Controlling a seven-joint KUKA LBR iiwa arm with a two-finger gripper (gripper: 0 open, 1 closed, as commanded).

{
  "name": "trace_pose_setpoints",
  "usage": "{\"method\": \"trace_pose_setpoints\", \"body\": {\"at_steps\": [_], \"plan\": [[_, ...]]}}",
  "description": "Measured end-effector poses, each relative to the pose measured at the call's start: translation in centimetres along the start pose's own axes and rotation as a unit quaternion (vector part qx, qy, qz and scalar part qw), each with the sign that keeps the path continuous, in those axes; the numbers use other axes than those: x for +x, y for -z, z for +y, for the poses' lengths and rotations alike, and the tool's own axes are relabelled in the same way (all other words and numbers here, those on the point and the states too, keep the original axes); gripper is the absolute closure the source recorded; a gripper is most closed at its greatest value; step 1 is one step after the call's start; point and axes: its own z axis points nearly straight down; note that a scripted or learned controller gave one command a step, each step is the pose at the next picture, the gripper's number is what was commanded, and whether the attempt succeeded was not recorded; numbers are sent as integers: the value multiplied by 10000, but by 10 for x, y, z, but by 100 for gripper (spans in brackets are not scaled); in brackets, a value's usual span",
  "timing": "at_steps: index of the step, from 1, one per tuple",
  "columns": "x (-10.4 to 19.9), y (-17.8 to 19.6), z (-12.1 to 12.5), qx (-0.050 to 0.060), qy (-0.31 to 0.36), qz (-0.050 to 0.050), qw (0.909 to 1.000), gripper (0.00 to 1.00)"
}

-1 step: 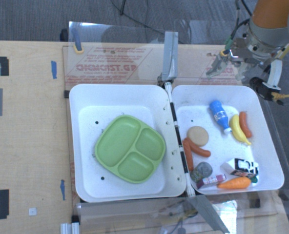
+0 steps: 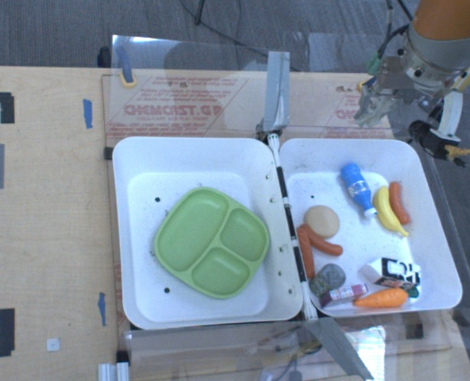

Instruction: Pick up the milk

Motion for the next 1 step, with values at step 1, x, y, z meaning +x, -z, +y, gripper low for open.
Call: {"method": "trace_pose_setpoints", "body": {"at_steps": [1], "plan": [[-46, -53, -47, 18, -31, 4, 10000, 100]]}}
